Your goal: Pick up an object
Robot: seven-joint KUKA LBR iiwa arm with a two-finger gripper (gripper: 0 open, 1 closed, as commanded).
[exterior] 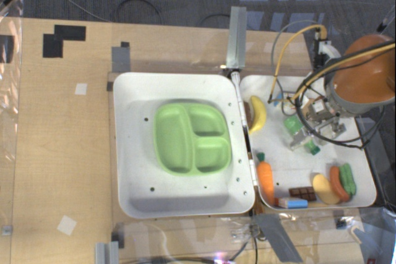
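Observation:
The right bin (365, 198) holds several toy foods. A yellow banana (257, 114) lies at its left wall, and an orange carrot (265, 177) lies below it. A pale green item (292, 126) sits near the bin's middle. My gripper (314, 133) hangs low right beside that green item, on its right, under a tangle of cables. A small teal piece (313, 148) shows just below the gripper. Nothing is visibly held.
In the left bin (133, 195) lies a green divided plate (190, 138). Along the right bin's front edge are a brown chocolate bar (301, 193), a yellow lemon-like piece (325, 187), a red sausage (338, 181) and a green pickle (348, 177). A metal post (236, 40) stands behind the bins.

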